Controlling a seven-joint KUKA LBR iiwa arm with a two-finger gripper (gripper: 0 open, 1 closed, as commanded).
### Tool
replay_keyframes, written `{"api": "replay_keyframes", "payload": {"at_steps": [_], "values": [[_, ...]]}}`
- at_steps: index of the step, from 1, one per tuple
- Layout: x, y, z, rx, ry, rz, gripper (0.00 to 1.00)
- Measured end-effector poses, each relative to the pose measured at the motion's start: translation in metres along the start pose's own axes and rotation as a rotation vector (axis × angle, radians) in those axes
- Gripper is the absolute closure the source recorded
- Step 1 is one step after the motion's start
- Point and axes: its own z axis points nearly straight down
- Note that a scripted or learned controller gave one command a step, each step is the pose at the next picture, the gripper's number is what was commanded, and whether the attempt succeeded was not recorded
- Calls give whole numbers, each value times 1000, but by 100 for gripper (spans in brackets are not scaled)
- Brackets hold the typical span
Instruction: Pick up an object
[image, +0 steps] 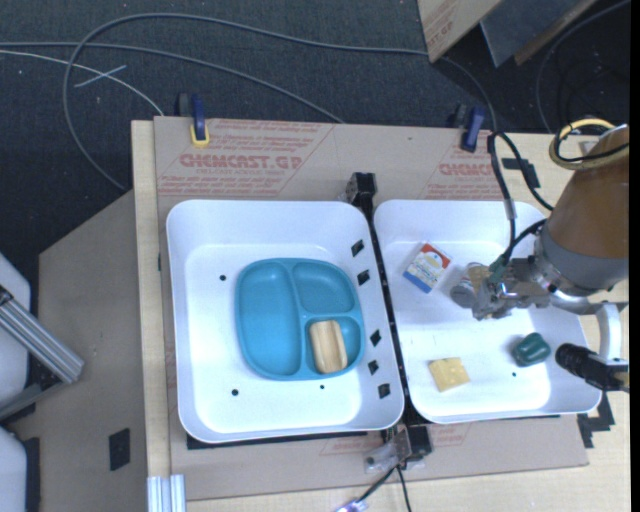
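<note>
My gripper (476, 293) hangs over the middle of the right bin (480, 405), reaching in from the right. A small white box with red and blue print (427, 268) lies just to its upper left, apart from it. A yellow block (449, 374) rests near the bin's front, below the gripper. A dark green object (531, 349) sits to the gripper's lower right. In the left bin (200, 300) a blue divided plate (285, 310) holds a tan block (327, 346) in its lower right compartment.
A black divider with clips (372, 300) runs between the two bins. Cables (515, 215) trail from the arm over the right bin's back edge. A black part (590, 366) juts over that bin's right rim.
</note>
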Motion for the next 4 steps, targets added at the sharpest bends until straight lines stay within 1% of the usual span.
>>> {"api": "replay_keyframes", "payload": {"at_steps": [1,2,3,4], "values": [[0,2,-46,0,0,0,100],[56,16,-42,5,3,-5,100],[108,20,-52,5,3,-5,100],[171,20,-42,9,4,-5,100]]}}
